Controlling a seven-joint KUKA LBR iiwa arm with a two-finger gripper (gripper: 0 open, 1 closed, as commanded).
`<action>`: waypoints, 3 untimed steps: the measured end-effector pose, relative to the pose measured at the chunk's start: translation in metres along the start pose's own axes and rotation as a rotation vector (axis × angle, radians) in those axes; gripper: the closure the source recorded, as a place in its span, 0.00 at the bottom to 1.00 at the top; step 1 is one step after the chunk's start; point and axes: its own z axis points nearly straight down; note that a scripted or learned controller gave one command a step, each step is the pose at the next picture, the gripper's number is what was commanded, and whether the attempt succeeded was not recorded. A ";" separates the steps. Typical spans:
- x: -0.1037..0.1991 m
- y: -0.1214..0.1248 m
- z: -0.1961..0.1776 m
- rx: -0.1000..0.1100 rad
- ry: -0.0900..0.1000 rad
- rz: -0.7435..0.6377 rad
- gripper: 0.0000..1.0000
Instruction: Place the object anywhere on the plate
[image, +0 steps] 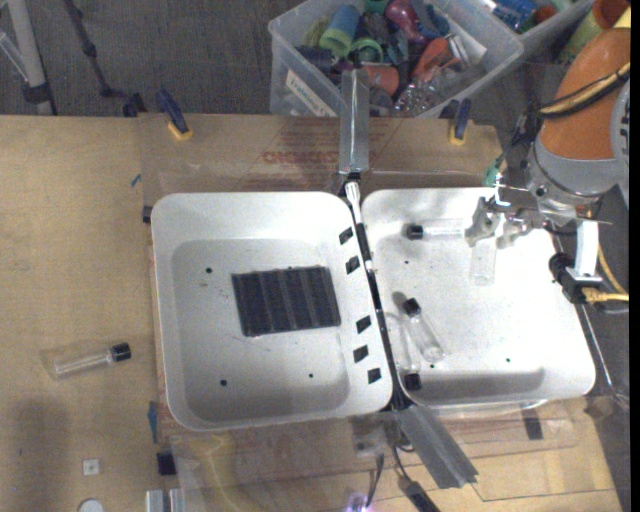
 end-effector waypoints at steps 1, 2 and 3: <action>0.068 0.041 0.039 -0.001 -0.001 -0.023 1.00; 0.132 0.022 0.039 0.003 -0.001 0.317 1.00; 0.216 0.018 0.004 0.000 -0.001 0.227 1.00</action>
